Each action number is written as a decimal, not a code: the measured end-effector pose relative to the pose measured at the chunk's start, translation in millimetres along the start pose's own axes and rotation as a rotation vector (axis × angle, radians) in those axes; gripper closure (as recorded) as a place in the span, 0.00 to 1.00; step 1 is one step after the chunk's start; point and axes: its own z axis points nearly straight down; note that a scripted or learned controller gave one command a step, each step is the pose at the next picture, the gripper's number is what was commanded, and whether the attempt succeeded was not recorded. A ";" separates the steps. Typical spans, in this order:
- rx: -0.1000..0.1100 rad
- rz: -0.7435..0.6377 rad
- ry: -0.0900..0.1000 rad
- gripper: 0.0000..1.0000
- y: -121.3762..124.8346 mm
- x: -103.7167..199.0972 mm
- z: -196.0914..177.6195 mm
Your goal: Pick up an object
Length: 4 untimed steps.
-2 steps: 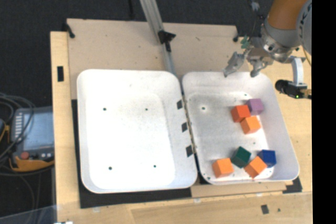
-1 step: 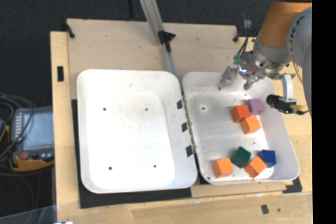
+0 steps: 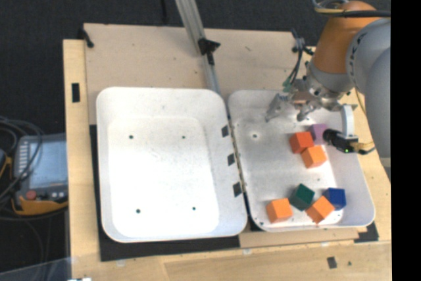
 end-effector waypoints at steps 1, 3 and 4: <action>-0.009 0.001 0.001 1.00 2.2 -0.4 -14.8; -0.013 -0.003 0.001 1.00 -4.5 5.3 -140.5; -0.007 -0.006 0.003 1.00 -3.6 5.2 -148.2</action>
